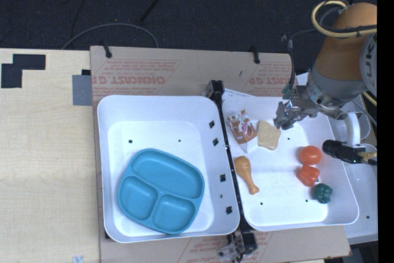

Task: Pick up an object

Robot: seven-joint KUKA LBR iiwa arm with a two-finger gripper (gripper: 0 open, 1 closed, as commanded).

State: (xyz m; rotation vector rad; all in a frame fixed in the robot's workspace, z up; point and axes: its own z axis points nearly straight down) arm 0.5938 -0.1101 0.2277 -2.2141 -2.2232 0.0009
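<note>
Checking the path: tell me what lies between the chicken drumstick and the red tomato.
Bare white bin floor separates the drumstick and tomato in the camera view.

Your arm (342, 52) comes in from the right of the camera view, its orange band showing broad and rounded at the upper right, with the grey wrist section directly below it. From there the wrist angles down and to the left, ending in the tool (285, 115), which hangs lowest and furthest left of the whole arm. The tool is dark and metallic, tilted rather than pointing straight down. A yellow cable loops over the top of the orange band, up and to the right of the tool.
</note>
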